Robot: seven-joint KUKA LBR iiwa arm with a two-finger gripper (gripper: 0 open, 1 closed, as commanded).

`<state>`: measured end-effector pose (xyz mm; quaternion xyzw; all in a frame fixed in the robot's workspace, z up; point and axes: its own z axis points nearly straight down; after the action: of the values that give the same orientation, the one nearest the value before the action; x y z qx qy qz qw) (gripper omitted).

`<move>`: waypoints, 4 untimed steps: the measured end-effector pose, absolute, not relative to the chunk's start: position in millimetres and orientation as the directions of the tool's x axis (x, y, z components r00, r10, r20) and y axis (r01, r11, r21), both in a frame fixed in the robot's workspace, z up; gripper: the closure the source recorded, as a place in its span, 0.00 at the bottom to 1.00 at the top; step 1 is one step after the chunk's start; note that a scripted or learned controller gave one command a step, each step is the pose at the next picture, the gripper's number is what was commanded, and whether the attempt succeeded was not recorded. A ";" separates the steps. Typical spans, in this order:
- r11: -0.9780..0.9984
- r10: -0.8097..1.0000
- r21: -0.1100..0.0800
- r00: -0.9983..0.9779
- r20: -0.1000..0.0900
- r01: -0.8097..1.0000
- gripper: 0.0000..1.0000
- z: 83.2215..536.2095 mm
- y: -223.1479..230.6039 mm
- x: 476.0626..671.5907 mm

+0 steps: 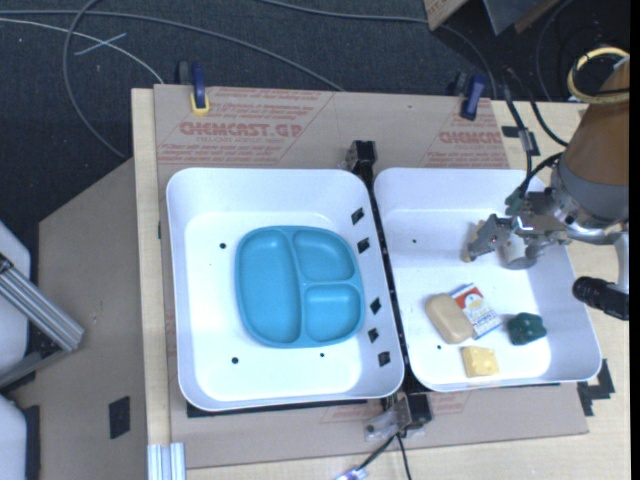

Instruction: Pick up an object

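Right bin (420,368), centre-right of frame: gripper (487,239) hovers with fingers spread, holding nothing. Below it lie 4 objects: tan block (449,318), small carton (477,308), green piece (525,328), yellow cube (481,361).

I'm seeing white bins (190,268), a blue divided plate (298,285), tan block (449,318), yellow block (481,361), dark green lump (525,328), red-white-blue packet (476,308).

Two bins side by side mid-frame, left bin (190,268) holding a divided tray (298,285) at its centre, right bin (430,363) with a cluster in its lower half: bar (449,318), small box (477,309) touching its right, wedge (481,361) below, lump (524,328) far right, gripper (487,240) above the cluster.
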<state>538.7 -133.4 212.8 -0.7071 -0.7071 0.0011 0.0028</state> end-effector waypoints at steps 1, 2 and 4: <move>0.000 1.000 -0.006 0.000 0.002 1.000 0.00 168.8 -134.1 543.3; -0.001 1.000 -0.006 0.001 0.003 1.000 0.00 125.6 -137.3 541.0; 0.000 1.000 0.007 0.000 -0.002 1.000 1.00 199.7 -146.4 544.7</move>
<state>544.7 -146.4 199.7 -0.7070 -0.7072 -0.0017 -0.0032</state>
